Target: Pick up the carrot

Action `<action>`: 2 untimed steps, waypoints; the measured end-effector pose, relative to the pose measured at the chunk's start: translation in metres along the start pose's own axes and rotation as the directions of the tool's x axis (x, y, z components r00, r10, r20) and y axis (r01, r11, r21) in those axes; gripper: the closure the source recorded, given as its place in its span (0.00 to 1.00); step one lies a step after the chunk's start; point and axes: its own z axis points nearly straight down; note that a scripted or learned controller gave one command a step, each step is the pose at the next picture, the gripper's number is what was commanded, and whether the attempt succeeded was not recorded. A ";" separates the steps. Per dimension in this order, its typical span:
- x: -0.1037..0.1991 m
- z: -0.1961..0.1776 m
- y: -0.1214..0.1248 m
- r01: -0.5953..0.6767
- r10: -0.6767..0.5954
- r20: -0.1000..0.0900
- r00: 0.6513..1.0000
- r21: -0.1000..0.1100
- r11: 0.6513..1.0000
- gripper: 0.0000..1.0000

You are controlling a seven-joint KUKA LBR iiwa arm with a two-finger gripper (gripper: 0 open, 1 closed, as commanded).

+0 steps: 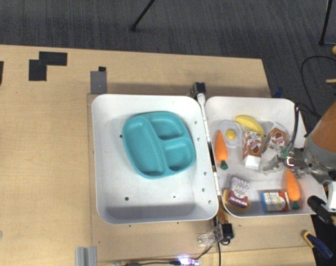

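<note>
Hanging low over the right bin, jaws reaching in from the right, just past the snack packets; telling released from clenched not being possible here. Lying just beside the jaws, toward the near rim: a carrot, long axis running near-to-far, slightly tilted. Resting well apart, along the bin's left wall: a second carrot, lying likewise. Judging the nearer carrot the likelier target, calling for a short shift toward the near rim.

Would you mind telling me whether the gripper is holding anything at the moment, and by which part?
It cannot be told: the gripper sits above the right white bin, beside an orange carrot.
</note>
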 end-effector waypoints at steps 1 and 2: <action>0.003 0.014 -0.008 0.499 -0.499 -0.014 0.867 0.010 0.867 0.00; 0.047 0.013 -0.014 0.412 -0.412 -0.013 0.911 0.010 0.911 0.00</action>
